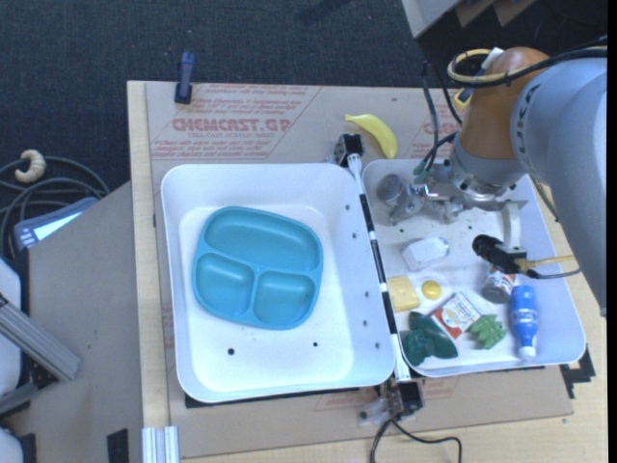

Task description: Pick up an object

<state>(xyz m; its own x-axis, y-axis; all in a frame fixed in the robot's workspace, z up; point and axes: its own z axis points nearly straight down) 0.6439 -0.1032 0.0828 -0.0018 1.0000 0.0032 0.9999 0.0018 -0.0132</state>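
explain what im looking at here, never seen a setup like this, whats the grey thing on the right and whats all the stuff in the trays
The grey thing with the orange band is a robot arm. It reaches in from the right, and its job is to pick up an object. The picture comes from one camera fixed above the bench, looking down at a slant.

On the bench sit two shallow white bins side by side. The left bin holds a blue divided plate. The right bin holds small items: a white piece, a yellow block, a dark green toy, a blue bottle and a few more. A banana lies on the board behind the bins.

The arm's gripper hangs over the far end of the right bin. Nothing can be seen held in it, and the view is too cluttered to tell if it is open.
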